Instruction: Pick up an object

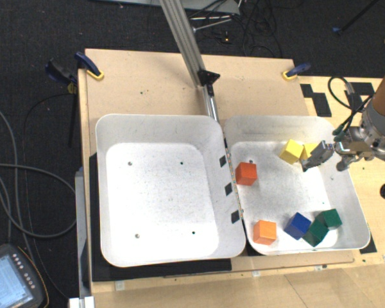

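Note:
The right bin (358,204) holds several small blocks. A yellow block (293,151) lies near its far right side, and a second yellow piece (310,150) sits just beside it. A red-orange cube (246,173) rests near the divider between the bins. Along the front edge are an orange cube (264,231), a blue cube (299,225) and two green blocks (332,219) (316,233). My gripper (328,160) hovers over the right bin's right side, open, with nothing between its fingers. Its left finger (312,158) is right next to the yellow blocks.
The left bin (101,172) lies beside the right one. A slanted metal pole (183,34) comes down to the bench's back middle. Clamps (90,66) (296,71) sit on the back corners of the wooden bench. Cables trail over the floor at left.

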Controlling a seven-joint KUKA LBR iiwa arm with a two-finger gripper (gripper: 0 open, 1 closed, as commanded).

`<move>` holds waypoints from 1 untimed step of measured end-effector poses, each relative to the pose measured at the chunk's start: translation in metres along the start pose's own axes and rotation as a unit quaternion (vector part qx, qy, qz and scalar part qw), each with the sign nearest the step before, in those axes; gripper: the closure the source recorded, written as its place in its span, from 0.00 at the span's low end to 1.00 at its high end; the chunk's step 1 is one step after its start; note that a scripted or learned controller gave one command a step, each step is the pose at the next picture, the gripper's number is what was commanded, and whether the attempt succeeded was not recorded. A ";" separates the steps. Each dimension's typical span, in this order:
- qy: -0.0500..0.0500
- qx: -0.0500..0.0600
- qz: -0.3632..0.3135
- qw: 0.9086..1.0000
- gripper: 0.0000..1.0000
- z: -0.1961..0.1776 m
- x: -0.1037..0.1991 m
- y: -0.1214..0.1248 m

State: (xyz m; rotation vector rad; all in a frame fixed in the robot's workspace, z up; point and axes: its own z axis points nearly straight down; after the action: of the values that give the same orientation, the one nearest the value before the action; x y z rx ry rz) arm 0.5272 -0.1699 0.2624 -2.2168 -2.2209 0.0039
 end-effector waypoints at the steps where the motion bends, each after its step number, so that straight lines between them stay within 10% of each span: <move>1: -0.001 -0.002 0.001 1.000 0.00 -0.002 0.000 0.001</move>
State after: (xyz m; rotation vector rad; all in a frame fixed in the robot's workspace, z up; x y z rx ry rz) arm 0.5279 -0.1699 0.2647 -2.2212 -2.2219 0.0003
